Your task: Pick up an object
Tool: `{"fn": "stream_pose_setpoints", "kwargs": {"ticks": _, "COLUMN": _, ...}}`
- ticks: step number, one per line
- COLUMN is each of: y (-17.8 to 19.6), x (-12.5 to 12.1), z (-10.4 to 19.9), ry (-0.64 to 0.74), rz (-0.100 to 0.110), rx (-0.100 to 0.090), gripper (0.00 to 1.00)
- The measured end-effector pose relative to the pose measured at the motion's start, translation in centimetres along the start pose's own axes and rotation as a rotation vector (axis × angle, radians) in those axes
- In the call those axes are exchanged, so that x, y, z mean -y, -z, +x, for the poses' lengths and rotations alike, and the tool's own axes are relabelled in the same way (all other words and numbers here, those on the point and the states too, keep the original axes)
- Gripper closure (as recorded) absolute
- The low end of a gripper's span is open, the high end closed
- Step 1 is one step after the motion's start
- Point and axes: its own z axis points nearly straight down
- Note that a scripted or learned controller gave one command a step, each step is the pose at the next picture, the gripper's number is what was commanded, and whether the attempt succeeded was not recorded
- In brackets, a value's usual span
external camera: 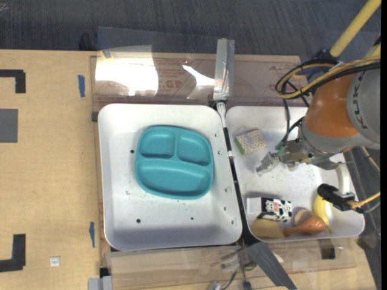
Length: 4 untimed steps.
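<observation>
From above, 2 white bins sit side by side on the surface (42, 162). The grey arm (338, 132) with its orange band comes in from the right, and the edge of the picture cuts it off. It hides part of the right bin (284, 183). The claw (265, 164) hangs over the middle of that bin and points left. It is small and shiny, so I cannot tell if it is apart or together.

The green square thing (250, 141) lies flat in the right bin, near the top left corner. It is just beside the claw, maybe not touching it. It is pale green with little dots.

Things crowd along the bottom wall of that bin: a black and white box (276, 208), a brown lump (266, 228), an orange lump (309, 225) and a yellow banana (321, 213). They overlap, so their shapes are hard to make out.

A blue-green plate (175, 162) with 3 parts lies in the left bin (118, 210).
</observation>
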Motion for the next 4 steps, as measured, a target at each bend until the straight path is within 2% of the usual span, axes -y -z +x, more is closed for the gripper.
{"fn": "stream_pose_setpoints", "kwargs": {"ticks": 1, "y": -1.9, "x": -8.3, "z": -2.8, "ry": 0.449, "rz": -0.010, "rx": 0.007, "gripper": 0.00}}
{"fn": "stream_pose_setpoints", "kwargs": {"ticks": 2, "y": -1.8, "x": -3.2, "z": 0.0, "ry": 0.327, "rz": -0.011, "rx": 0.005, "gripper": 0.00}}
{"fn": "stream_pose_setpoints", "kwargs": {"ticks": 3, "y": -1.8, "x": 3.6, "z": 0.4, "ry": 0.092, "rz": -0.014, "rx": 0.004, "gripper": 0.00}}
{"fn": "stream_pose_setpoints", "kwargs": {"ticks": 4, "y": 7.9, "x": -1.2, "z": 3.1, "ry": 0.395, "rz": -0.008, "rx": 0.005, "gripper": 0.00}}
